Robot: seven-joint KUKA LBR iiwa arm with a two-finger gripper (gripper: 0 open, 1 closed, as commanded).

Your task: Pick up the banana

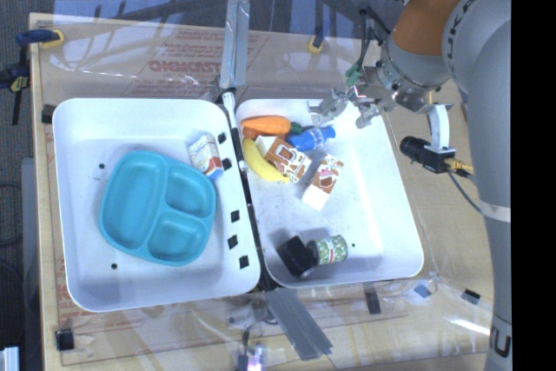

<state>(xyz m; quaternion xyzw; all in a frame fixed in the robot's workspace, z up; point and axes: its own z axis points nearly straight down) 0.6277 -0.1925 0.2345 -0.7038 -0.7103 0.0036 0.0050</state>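
The banana [261, 162] is seen lying in the right bin [391, 213], close to its left wall in the far half, partly covered by a small carton [287, 157]. A carrot [267, 126] is placed just beyond it, by the far left corner, with a blue item [310, 137] beside the carrot. A second carton [322, 179] is set nearer the bin's middle, and a green can [329, 250] with a black object [296, 255] is found near the front edge. The end effector [346, 105] is held over the bin's far edge, apart from the banana; nothing is gripped, and its fingers appear spread. In the left bin [78, 187] a blue divided plate [158, 206] and a small can [205, 155] are kept.
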